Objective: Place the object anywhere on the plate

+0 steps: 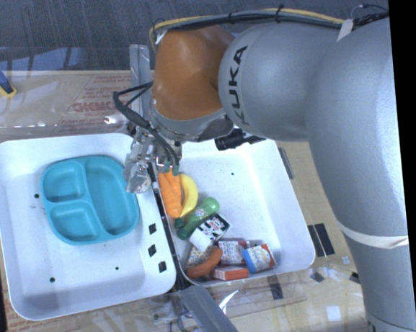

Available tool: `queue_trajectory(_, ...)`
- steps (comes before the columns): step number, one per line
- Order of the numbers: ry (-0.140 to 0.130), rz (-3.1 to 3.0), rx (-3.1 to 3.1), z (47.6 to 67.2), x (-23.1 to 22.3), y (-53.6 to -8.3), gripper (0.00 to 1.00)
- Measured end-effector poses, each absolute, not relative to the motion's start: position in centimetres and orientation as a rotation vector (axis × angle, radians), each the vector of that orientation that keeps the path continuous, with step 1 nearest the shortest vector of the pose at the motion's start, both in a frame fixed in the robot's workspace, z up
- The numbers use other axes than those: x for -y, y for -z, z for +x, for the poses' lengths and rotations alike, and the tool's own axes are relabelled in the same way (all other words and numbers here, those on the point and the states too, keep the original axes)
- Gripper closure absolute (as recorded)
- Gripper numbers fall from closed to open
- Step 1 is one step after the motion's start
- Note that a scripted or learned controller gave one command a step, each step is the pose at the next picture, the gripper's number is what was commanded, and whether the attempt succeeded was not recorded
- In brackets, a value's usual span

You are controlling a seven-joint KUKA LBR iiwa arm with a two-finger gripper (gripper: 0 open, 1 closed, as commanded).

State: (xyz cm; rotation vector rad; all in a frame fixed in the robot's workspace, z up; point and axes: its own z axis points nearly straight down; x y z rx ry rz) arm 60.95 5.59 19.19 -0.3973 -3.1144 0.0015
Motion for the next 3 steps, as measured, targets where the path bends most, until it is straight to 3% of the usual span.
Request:
queue_trajectory(1, -0.001, -0.019, 3.141, 53.4, -7.9, -23.1, 1.00)
queue_trajectory(2, 0.000, 0.290, 3.128, 48.9, -16.2, -21.0, 1.00)
queue_trajectory(3, 0.000, 0.641, 3.080, 53.5, -21.7, -35.4, 1.00)
